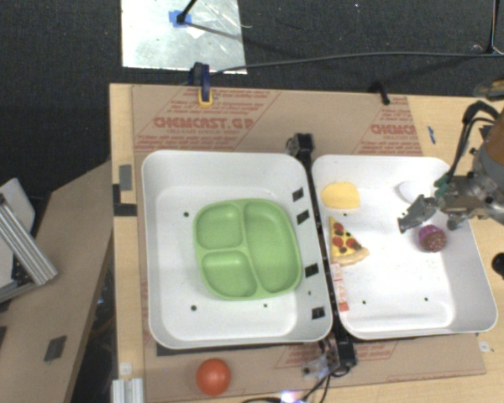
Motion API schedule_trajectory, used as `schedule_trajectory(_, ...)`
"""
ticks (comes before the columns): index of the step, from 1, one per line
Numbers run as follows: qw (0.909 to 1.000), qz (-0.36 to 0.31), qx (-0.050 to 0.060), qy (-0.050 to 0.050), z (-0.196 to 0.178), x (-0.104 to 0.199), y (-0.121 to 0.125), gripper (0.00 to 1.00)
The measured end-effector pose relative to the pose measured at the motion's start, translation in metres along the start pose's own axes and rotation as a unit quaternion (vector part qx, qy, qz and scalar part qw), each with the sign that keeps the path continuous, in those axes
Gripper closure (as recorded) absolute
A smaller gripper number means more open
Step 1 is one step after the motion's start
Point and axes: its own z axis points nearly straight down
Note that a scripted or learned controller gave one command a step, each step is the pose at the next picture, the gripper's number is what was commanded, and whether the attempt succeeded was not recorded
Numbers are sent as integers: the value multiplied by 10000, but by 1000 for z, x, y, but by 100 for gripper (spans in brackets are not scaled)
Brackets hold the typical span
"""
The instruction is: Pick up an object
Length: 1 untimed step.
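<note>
Nearest, an orange ball (213, 376) sits on the desk (403, 368) before the left bin (164, 225), which holds a green divided plate (246, 248). In the right bin (479, 309) lie a pizza slice (346, 243), a purple ball (433, 238) and a yellow piece (341, 195). The tool (416, 214) hovers just beside the purple ball; whether it is apart or together cannot be told.

Red print is seen on the brown protective sheet (260, 112) that covers the worktop behind the two bins. "CHEMCAST GP" is read at its left part, above the left bin. The same mark is repeated at the right part, set at a slant and cut off, so only part of it is made out. Finer red lines beneath each mark are too small to be read.
</note>
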Motion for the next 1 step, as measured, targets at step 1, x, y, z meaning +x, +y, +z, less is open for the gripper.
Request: schedule_trajectory(1,10000,-14,-53,-9,-5,0,2,0)
